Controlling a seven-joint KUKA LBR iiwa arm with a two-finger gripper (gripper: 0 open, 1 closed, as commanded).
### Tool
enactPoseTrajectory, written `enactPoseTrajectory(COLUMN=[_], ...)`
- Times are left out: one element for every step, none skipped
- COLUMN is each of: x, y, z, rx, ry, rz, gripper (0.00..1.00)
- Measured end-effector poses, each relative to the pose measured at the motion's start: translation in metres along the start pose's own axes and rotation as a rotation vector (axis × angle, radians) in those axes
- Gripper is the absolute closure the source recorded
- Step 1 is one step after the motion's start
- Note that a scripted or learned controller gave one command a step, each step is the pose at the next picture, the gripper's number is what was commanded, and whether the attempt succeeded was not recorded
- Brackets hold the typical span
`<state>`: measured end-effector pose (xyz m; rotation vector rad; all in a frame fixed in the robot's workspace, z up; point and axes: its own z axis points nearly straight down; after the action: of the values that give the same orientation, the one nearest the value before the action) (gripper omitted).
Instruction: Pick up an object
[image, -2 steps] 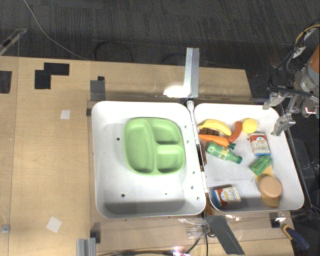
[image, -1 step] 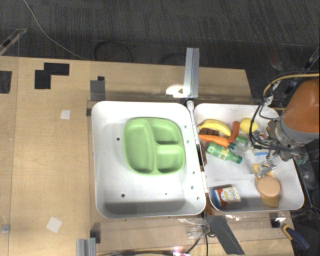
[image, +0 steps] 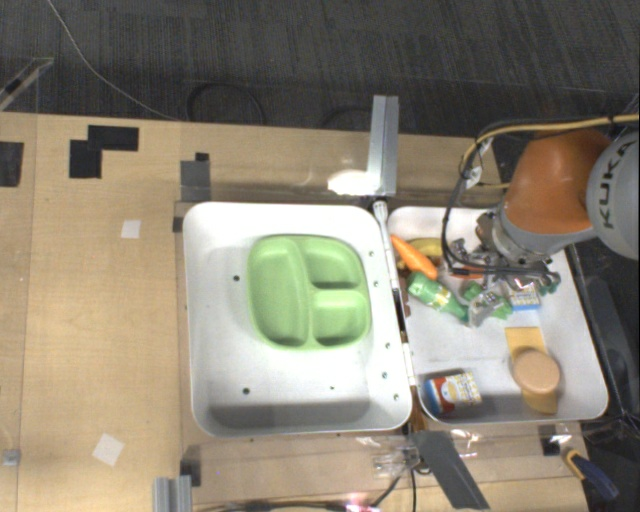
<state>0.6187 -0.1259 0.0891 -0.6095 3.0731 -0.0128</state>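
While the arm (image: 560, 190) reaches in from the right of the frame and hangs over the upper part of the right bin (image: 590, 395), its end effector (image: 492, 298) sits low among the clutter there, just beside a green bottle (image: 440, 296) and close to a small blue-and-white packet (image: 522, 298). Whether it is apart, together or clamped on anything, I cannot tell; its lower parts merge with the objects beneath.

The candidates for picking all lie in that right bin: an orange carrot (image: 414, 257) near the upper left corner, the green bottle just below it, a tin can (image: 452, 392) lying on its side at the lower left, and a tan cylinder (image: 536, 378) standing at the lower right. The left bin (image: 215, 390) holds a green divided tray (image: 305, 290), well apart from the arm.

As I judge it, the task is at the reaching or grasping stage. Nothing looks lifted clear of the bin floor, so securing an object and raising it both remain to be done.
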Motion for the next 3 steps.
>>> enactPoseTrajectory(x=[-0.001,0.039,0.017], y=[0.012,0.044,-0.035], z=[-0.001,-0.003,-0.036], rx=[0.021,0.002,0.001], ry=[0.01,-0.007,-0.007], rz=[0.029,0.023,-0.013], gripper=[0.0,0.0,0.0])
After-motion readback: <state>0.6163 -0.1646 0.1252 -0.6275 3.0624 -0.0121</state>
